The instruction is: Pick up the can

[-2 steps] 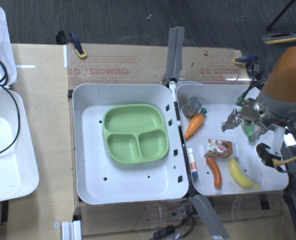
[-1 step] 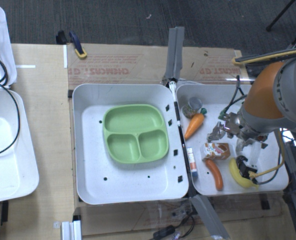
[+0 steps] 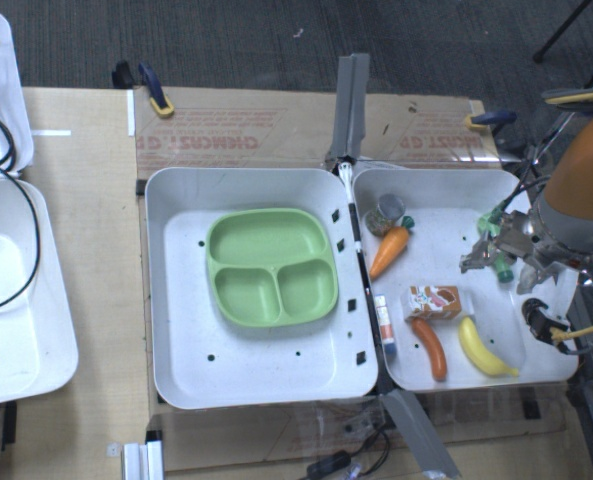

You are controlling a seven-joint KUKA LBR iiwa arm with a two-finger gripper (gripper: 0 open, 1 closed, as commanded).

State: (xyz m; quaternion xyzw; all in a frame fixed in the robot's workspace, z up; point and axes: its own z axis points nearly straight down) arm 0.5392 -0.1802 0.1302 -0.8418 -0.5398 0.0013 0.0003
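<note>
Pincer (image 3: 488, 260) hangs over the right bin (image 3: 446, 373); whether it is released or clenched cannot be told. Far to its left sits the green plate (image 3: 273, 266); below-left a banana (image 3: 484, 349); left a carrot (image 3: 390, 249); up-left the can (image 3: 389, 208).

arm (image 3: 581, 183): cut by right edge | claw (image 3: 498, 253): fingers indistinct

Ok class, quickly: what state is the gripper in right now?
Gripper: open or shut cannot be told; it sits over the right bin, apart from the can.
</note>
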